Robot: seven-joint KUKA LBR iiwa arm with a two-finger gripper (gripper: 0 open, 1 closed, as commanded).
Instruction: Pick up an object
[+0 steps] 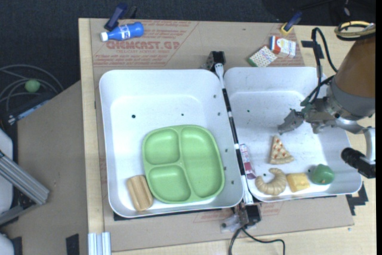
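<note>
My gripper (291, 122) hangs over the middle of the right bin (262, 89), at the end of the arm that enters from the right. Just below it lies a pizza slice (279, 151), apart from the gripper. Along the bin's front edge sit a croissant (271, 181), a yellow block (298, 181) and a green round fruit (322, 174). In the left bin (149, 92) rest a green divided plate (182, 163) and a tan bread piece (139, 192) at its front left corner.
On the bench behind the bins lie a blue-and-white bottle (122, 31) at the back left and small cartons (273, 52) at the back right. A black cable (316, 51) runs along the right bin's far right side.
</note>
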